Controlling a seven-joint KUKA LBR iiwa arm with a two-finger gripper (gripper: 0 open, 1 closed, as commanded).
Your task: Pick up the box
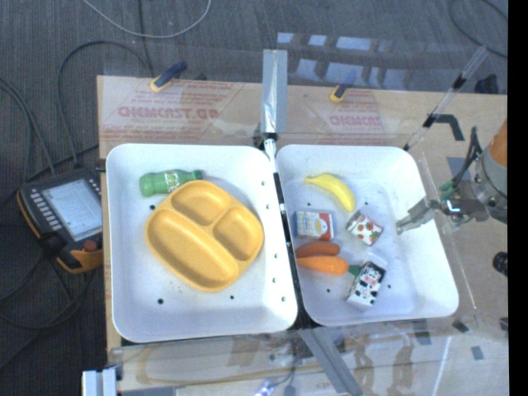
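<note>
Camera view, from the left edge: a teach pendant (64, 219) lies on the dark floor beside the counter (124, 110). Next, the left bin (124, 287) holds a yellow divided plate (205, 233) at its middle, with a green bottle (169, 181) lying just above the plate's upper left rim, touching or nearly so.

Across the divider, the right bin (429, 295) carries a banana (332, 190) toward its upper middle. Below it the box (314, 223), small with red and white print, sits near the bin's left wall. Just under the box lie a sausage (317, 250) and a carrot (323, 265), side by side. Right of the box is a small tilted carton (365, 228), and lower right of the carrot a cow-patterned carton (366, 285).

At the bin's right wall the pincer (410, 219) reaches in from the right, low over the white floor. It grasps nothing, and whether it is released or clenched I cannot tell. The box lies well to its left, with the tilted carton between them.
</note>
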